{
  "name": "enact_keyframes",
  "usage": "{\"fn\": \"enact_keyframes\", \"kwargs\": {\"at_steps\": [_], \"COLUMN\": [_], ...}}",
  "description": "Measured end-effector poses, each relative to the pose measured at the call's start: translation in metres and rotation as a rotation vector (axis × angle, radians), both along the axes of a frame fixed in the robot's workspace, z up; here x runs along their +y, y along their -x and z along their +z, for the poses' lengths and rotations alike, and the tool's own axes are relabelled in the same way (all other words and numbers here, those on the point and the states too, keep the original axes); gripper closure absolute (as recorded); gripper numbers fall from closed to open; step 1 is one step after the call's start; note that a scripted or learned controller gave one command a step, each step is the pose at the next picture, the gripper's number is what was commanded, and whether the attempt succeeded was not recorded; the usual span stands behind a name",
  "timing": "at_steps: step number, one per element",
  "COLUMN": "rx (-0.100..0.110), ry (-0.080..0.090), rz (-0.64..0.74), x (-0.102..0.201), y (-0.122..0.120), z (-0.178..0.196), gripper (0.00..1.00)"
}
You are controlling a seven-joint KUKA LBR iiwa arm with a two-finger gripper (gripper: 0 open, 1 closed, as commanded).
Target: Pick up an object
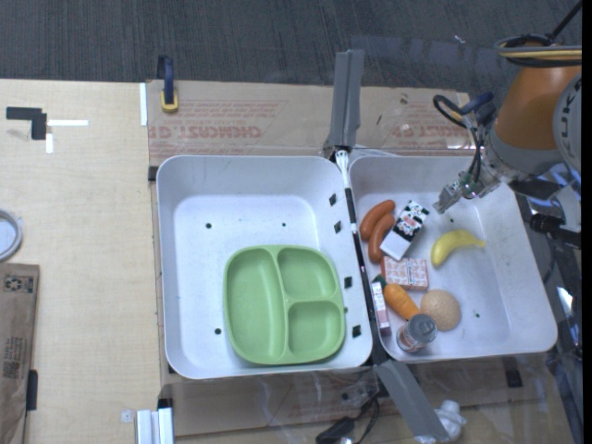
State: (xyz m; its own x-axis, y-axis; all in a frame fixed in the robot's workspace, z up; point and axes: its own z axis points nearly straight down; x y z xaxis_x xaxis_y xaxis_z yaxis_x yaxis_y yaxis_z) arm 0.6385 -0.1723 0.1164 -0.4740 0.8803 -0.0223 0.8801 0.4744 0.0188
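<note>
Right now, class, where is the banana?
The banana lies in the right bin, right of the cow-print carton and above the bread roll.

A cardboard sheet [305,118] with reversed red lettering is laid behind the two white bins. A blue-and-yellow clamp [166,85] is fixed at its left end, and a grey upright post [347,95] is seen near its middle. Left of the cardboard, a black L-shaped bracket [28,118] and white tape marks [65,126] are set on the wooden benchtop [74,248].
</note>
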Motion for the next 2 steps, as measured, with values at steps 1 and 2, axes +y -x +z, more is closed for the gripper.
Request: {"fn": "enact_keyframes", "kwargs": {"at_steps": [1, 2], "rx": [0.025, 0.028], "ry": [-0.008, -0.007], "rz": [0.082, 0.259], "x": [0.031, 0.095], "y": [-0.021, 0.055], "z": [0.106, 0.115], "gripper": [1.00, 1.00]}}
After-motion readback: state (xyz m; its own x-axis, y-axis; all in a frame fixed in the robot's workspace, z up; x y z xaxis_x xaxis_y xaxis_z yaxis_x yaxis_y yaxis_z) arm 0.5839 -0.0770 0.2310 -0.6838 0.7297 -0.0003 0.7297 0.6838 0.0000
